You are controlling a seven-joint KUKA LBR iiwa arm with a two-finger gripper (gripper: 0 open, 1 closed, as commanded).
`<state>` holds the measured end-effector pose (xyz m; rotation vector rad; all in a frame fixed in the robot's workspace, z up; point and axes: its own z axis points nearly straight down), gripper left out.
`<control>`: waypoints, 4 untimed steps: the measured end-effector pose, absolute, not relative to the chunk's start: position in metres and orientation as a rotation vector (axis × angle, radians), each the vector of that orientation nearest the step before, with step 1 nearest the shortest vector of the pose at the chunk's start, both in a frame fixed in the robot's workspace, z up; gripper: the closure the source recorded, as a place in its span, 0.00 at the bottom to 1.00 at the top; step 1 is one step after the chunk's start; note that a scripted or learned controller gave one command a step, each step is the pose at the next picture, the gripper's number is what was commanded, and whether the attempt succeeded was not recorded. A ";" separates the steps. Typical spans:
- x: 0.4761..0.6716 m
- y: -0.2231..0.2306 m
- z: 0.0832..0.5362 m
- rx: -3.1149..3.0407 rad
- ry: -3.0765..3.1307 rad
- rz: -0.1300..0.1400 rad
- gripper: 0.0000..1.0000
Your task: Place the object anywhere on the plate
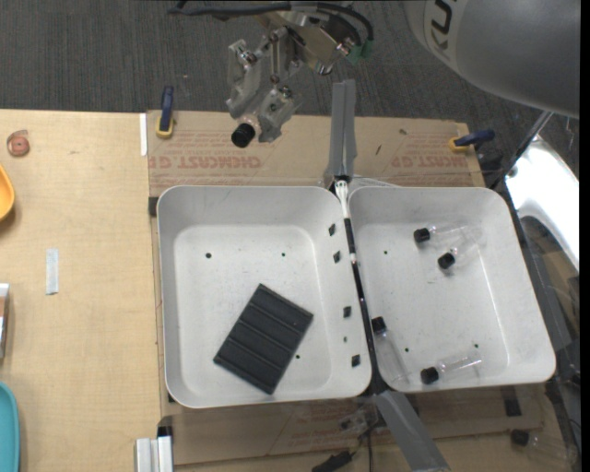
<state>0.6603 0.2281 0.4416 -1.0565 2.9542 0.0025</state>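
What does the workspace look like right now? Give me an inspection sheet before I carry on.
Surface: two white bins side by side, left bin and right bin, on cardboard.
Job's things: dark ribbed plate lying flat in the left bin; three small clear vials with black caps in the right bin.
Clutter: nothing seen in the bins.
Grippers: pincer raised beyond the left bin's far edge, carrying nothing visible.
Cables: dark cables above the pincer.
Surroundings: clamps on the cardboard's far edge; wooden bench left.
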 end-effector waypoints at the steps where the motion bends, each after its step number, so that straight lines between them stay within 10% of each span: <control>1: 0.660 0.219 0.442 -1.932 2.471 0.003 1.00; 4: 0.666 0.214 0.468 -1.893 2.482 0.014 1.00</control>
